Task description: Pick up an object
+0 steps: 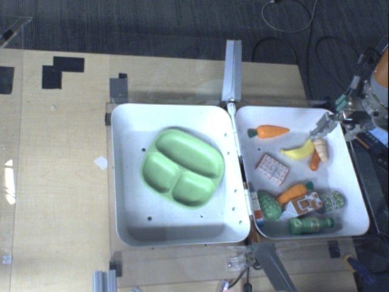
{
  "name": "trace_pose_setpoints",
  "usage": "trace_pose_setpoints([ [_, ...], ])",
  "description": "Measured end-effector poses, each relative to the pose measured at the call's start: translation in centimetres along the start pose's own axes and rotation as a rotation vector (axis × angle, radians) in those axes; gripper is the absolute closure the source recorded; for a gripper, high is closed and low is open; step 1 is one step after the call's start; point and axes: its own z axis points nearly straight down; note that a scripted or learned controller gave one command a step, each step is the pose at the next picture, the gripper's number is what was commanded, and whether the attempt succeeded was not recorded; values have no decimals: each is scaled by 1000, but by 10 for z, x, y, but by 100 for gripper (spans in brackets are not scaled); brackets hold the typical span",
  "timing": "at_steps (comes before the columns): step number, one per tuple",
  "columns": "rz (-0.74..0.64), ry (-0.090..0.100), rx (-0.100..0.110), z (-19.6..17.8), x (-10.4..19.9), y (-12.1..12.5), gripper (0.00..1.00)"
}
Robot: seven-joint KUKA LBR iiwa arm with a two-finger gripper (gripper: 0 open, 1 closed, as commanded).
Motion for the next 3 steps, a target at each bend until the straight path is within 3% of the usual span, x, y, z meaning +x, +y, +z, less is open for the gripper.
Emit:
trace_pose_setpoints([
  [1, 0, 1, 1, 150, 24, 91, 0],
  [2, 245, 1, -1, 191, 58, 80, 0],
  [3, 240, 4, -7, 178, 60, 83, 100],
])
